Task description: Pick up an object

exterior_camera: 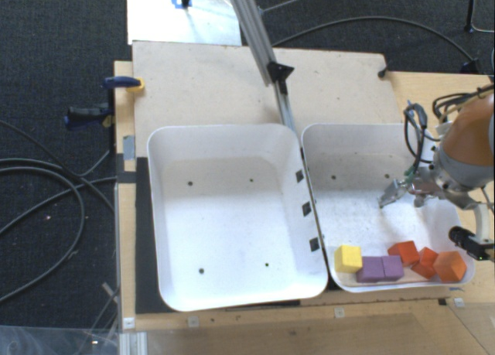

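1. At right of frame we see the arm (468, 141), grey with an orange band, reaching over the right bin (352, 145); its gripper (402, 191) hangs above bare bin floor at centre right; whether it stands wide or narrow we cannot tell, the tip being small and grey on white; nothing is seen held there.
2. The candidate objects lie in a row along the lower rim of the right bin, at lower right of frame: a yellow block (348, 258), a purple block (380, 268) just beside it, then an orange cluster (428, 261) of what we take to be three blocks packed together.
3. The left bin (178, 152) sits beside the right one, on the worktop (201, 83).
4. For the step in hand, the approach, we judge the yellow block the best target; its left side stands free, whereas the orange pieces crowd each other and leave little room for a finger; the gripper should travel toward the lower frame edge, then descend straight, closing across the block's free faces.
5. The bin's rim lies near the row; we judge that a descent too close to it risks a collision or a skewed grip.
6. Hard to make out: the borders within the orange cluster; the purple block may be two pieces; the arm's upper part is cut off at the right.
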`<state>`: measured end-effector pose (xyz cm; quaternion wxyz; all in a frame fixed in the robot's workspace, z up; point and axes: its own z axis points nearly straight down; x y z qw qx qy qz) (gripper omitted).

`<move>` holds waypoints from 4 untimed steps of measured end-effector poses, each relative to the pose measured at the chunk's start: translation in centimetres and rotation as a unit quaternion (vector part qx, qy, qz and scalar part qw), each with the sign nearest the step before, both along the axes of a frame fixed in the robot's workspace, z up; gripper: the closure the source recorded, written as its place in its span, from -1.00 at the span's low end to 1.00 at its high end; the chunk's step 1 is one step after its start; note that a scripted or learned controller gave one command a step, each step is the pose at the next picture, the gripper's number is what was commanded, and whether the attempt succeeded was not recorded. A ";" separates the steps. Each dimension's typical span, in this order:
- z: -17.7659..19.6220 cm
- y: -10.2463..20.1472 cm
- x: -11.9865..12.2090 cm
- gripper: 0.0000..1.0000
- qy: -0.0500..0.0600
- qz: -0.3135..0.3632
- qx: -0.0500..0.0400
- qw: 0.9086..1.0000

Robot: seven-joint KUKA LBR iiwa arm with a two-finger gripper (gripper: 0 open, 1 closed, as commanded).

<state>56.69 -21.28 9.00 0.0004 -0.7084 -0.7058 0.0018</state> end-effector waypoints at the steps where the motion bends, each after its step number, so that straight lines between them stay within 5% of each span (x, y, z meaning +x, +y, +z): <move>1: 0.1 0.3 0.3 -1.00 -0.003 0.002 0.000 1.000; 2: 1.2 0.2 0.5 1.00 -0.005 0.003 0.000 1.000; 3: 1.2 0.2 0.4 -1.00 -0.004 0.003 0.000 1.000; 4: 0.1 -0.1 6.5 -1.00 -0.005 0.005 0.000 1.000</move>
